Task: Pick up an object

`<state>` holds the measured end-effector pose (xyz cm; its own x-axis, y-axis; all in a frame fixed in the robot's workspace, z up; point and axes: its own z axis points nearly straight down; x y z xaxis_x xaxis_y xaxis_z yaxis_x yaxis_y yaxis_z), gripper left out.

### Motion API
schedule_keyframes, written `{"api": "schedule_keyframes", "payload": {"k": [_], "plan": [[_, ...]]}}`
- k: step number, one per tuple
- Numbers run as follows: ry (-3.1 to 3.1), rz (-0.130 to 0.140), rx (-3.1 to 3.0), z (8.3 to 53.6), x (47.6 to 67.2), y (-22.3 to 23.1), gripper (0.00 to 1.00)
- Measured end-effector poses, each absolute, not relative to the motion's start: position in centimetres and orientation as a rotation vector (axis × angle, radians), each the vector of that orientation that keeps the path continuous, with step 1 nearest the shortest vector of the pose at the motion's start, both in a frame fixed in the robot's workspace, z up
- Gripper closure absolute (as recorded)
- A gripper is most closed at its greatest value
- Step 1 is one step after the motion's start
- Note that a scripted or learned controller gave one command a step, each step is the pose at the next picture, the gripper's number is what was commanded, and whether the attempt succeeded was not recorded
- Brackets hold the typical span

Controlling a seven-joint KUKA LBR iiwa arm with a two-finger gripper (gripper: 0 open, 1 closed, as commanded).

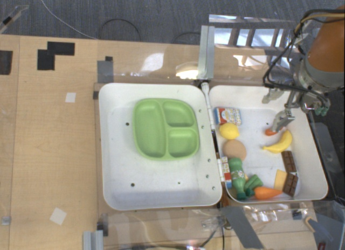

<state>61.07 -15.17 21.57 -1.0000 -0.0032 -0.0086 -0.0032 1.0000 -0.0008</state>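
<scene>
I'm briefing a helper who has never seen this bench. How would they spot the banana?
Look in the right bin, the crowded one, toward its right wall. The banana lies just below the pincer. It is curved and yellow, unlike the round lemon across the bin.

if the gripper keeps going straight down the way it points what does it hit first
Probably the small orange-red object just under the gripper, with the yellow plastic banana beside it; depth is unclear from this slanted view.
</scene>
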Motion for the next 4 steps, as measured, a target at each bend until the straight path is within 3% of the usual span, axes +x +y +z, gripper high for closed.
{"api": "schedule_keyframes", "payload": {"k": [1, 2, 3, 4], "plan": [[3.134, -0.003, -0.008, 9.5, 60.0, -20.2, 0.00], [3.130, -0.002, 0.033, 8.9, 60.1, -20.0, 0.00], [3.114, -0.009, 0.020, 10.5, 60.6, -19.9, 1.00], [3.115, -0.008, 0.019, 10.4, 60.6, -19.9, 0.00]]}}
